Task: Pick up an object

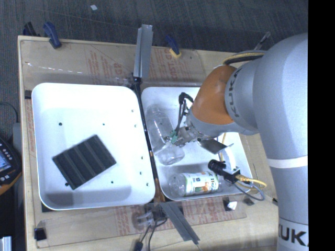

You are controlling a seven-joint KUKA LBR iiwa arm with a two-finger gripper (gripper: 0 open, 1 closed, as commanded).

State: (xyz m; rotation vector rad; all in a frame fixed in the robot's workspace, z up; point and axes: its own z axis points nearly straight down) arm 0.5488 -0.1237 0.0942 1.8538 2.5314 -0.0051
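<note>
Two clear plastic bottles lie in the right bin: an unlabelled bottle near its left wall, a labelled bottle along its front wall. The gripper sits touching the unlabelled bottle. One black ridged panel lies in the left bin.
</note>
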